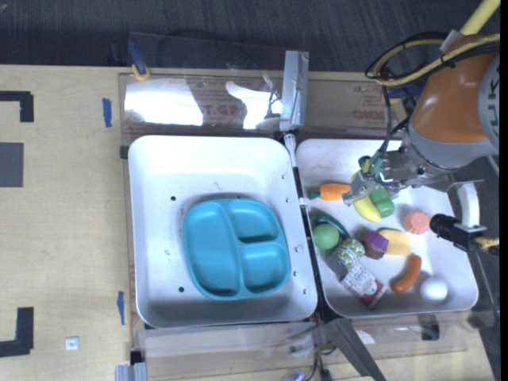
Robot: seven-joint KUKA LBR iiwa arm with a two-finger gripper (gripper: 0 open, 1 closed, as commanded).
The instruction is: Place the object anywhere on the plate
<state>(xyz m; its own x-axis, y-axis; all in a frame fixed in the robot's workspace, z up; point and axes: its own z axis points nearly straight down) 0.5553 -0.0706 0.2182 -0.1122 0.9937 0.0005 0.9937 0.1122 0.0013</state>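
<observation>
A blue divided plate (pixel 236 247) lies in the left white bin (pixel 159 173) with nothing on it. The right bin (pixel 325 153) holds several toy foods. My gripper (pixel 373 179) hangs low over the upper middle of that bin. It is just above a yellow and green piece (pixel 375 205) and to the right of an orange carrot (pixel 333 190). Whether it touches either one is unclear from this angle.
Also in the right bin are a green ball (pixel 325 236), a purple and yellow piece (pixel 386 243), a pink round piece (pixel 417 221), a sausage (pixel 406 275), a white egg (pixel 434 290) and a small packet (pixel 363 282). A ridge divides the two bins.
</observation>
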